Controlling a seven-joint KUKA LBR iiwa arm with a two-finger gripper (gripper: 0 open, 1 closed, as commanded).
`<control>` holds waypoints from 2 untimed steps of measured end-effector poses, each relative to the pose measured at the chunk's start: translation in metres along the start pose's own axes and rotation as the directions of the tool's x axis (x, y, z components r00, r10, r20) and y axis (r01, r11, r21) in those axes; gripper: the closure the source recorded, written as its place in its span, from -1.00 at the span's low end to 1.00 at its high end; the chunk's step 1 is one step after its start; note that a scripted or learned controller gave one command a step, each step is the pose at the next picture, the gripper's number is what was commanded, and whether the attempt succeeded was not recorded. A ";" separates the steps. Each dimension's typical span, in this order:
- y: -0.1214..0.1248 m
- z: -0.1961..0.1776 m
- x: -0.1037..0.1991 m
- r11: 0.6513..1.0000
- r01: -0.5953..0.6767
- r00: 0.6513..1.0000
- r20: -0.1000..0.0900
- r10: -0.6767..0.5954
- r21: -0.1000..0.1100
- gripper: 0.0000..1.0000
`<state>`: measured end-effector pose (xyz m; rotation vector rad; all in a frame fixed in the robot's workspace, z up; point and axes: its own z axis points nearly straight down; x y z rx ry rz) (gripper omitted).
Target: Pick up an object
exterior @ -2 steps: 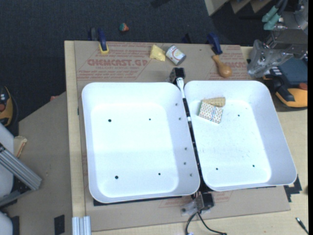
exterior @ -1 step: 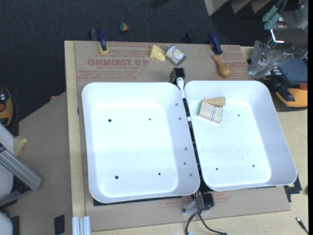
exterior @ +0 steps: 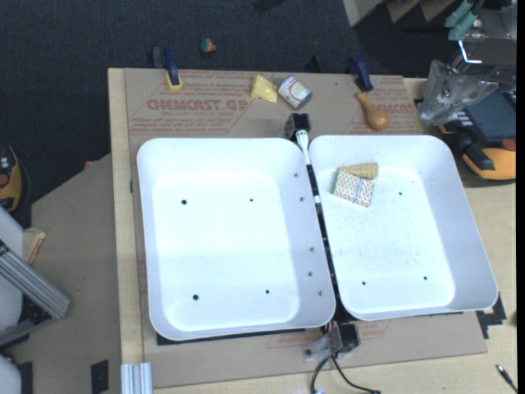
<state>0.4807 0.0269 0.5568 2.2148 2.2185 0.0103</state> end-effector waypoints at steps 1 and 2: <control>0.001 -0.011 0.000 1.000 0.001 1.000 0.000 -0.001 -0.004 1.00; 0.001 -0.021 0.001 1.000 0.001 1.000 0.000 -0.001 -0.008 1.00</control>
